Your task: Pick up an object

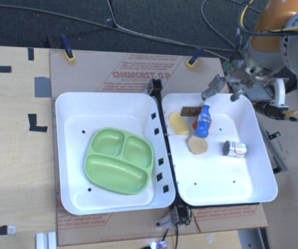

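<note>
Camera view: the arm (pixel 273 19) was seen reaching in from the right, its pincer (pixel 223 88) spread and unladen above the right bin's (pixel 257 134) far rim, near the blue bottle (pixel 203 121).

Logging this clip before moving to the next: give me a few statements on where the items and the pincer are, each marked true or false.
1. The green divided plate lies in the left bin. True.
2. The blue bottle is in the left bin. False: it is in the right bin.
3. The pincer is above the right bin's far edge, with nothing between its fingers. True.
4. The small can stands upright. False: it lies on its side.
5. The yellow piece lies near the divider. True.
</note>
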Tool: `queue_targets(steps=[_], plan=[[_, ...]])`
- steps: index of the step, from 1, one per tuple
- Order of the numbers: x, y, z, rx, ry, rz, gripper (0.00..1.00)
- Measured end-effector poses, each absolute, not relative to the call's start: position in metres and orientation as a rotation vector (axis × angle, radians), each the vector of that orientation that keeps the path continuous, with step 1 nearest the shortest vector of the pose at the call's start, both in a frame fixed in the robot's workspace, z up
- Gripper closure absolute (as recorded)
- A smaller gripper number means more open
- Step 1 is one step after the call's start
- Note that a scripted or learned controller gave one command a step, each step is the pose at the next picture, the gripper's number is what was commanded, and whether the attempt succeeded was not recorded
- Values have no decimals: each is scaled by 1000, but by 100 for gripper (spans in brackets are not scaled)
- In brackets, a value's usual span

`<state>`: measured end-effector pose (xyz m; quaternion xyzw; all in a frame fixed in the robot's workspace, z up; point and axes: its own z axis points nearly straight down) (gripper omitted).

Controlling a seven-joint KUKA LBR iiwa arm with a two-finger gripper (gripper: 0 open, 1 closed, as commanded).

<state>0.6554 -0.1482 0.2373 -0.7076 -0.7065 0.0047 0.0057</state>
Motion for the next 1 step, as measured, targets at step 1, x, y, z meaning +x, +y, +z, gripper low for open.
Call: queue_targets(steps=[1], plan=[[658, -148, 246, -2220, -2223, 2, 0]])
